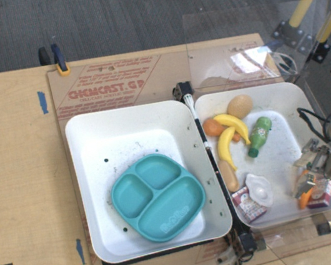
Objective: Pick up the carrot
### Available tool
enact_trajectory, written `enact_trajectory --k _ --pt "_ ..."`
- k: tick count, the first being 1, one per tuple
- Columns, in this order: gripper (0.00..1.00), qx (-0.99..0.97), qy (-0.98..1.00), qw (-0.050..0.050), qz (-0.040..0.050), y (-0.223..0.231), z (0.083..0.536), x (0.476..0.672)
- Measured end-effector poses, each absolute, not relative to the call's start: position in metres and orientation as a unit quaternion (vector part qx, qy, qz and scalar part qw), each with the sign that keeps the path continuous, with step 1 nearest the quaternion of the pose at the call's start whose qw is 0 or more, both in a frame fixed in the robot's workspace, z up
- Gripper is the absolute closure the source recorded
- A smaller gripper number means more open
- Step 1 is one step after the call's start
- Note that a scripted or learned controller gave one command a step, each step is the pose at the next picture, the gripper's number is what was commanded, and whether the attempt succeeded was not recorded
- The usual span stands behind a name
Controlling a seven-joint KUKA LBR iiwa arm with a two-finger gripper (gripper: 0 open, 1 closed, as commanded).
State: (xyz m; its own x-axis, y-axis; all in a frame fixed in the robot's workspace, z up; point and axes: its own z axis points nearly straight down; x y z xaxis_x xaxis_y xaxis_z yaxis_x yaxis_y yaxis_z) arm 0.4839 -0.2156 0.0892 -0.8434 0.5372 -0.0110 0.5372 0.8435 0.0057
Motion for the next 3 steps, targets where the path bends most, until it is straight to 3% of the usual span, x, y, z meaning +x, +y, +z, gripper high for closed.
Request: enact_trajectory --k 1,2,3 --pt "1.00 0.280 0.960 0.019 -0.0006 -0.217 0.102 0.490" --pt "0.00 0.280 0.960 0.018 -0.0003 -0.217 0.101 0.489" --pt "0.00 0.406 0.914 0.008 0.0014 -0.216 0.089 0.484"
